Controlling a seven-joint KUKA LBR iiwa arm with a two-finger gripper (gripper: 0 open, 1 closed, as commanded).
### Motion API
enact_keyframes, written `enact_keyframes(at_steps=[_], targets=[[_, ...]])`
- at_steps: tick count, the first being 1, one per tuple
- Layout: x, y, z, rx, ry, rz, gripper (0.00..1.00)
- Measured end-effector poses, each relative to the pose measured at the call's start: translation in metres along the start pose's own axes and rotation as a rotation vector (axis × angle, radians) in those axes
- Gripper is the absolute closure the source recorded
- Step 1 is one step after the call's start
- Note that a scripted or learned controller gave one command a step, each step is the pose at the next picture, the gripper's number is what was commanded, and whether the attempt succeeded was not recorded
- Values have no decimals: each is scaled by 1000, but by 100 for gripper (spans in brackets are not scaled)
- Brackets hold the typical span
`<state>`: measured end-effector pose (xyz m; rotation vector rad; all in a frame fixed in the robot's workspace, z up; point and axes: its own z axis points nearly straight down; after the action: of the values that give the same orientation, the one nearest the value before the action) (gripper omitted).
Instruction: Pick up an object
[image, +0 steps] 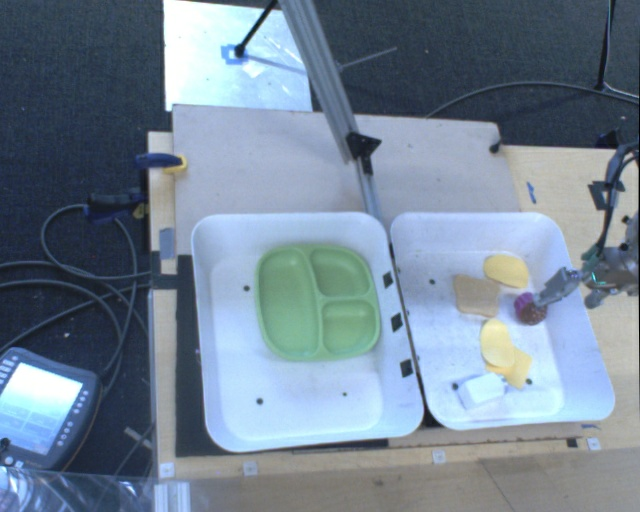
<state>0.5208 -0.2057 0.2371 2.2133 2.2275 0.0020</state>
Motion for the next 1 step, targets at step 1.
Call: enact_keyframes(at_steps=[1], targets=[[0, 0, 0, 0, 0, 2, 0]])
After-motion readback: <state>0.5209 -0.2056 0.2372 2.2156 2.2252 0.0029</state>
